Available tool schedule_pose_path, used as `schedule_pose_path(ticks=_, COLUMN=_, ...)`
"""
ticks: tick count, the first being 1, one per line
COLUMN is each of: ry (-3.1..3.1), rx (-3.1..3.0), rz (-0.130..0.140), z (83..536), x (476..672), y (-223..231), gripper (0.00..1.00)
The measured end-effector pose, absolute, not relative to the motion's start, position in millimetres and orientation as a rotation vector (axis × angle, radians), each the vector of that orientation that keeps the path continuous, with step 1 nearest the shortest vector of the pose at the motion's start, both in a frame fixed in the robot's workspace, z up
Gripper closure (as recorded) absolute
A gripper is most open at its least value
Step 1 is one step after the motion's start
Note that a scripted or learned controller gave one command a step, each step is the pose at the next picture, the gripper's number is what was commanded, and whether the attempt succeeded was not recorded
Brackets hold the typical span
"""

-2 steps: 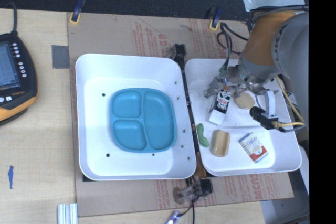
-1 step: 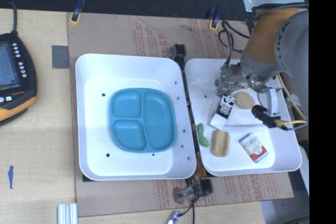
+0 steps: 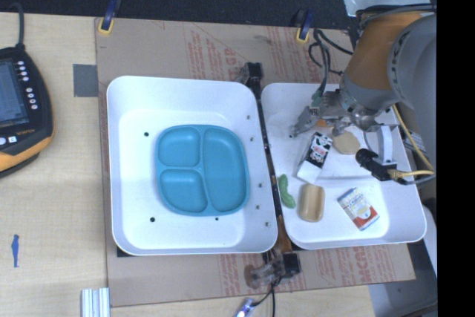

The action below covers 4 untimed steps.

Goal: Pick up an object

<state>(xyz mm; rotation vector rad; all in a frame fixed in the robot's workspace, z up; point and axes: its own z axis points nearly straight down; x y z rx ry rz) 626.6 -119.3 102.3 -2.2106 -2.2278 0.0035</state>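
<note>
My gripper hangs over the back part of the right bin, below the grey arm with its orange band. Just in front of it lies a black-and-white carton, slanted, with its top end near the gripper. A tan round piece sits right beside the gripper. Nearer the front lie a green pickle-shaped toy against the bin's left wall, a tan bread-like block and a small red, white and blue packet. Nothing is visibly held.
The left bin holds a blue divided plate. A black cable plug hangs from the arm over the right bin. A teach pendant lies at the bench's left edge. Clamps pin the cardboard at the back.
</note>
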Motion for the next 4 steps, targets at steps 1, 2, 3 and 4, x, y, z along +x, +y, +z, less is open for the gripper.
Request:
schedule_pose_path(ticks=1, ry=-2.213, rx=-2.213, rz=0.013, z=90, x=653.7, y=-107, gripper=0.00)
schedule_pose_path(ticks=2, ry=-2.223, rx=-2.219, rz=0.002, z=119, x=651.8, y=-161, gripper=0.00)
schedule_pose_path(ticks=3, ry=-2.224, rx=-2.215, rz=0.006, z=103, x=608.5, y=-127, gripper=0.00)
schedule_pose_path(ticks=4, ry=-2.224, rx=-2.214, rz=0.008, z=113, x=608.5, y=-128, gripper=1.00)
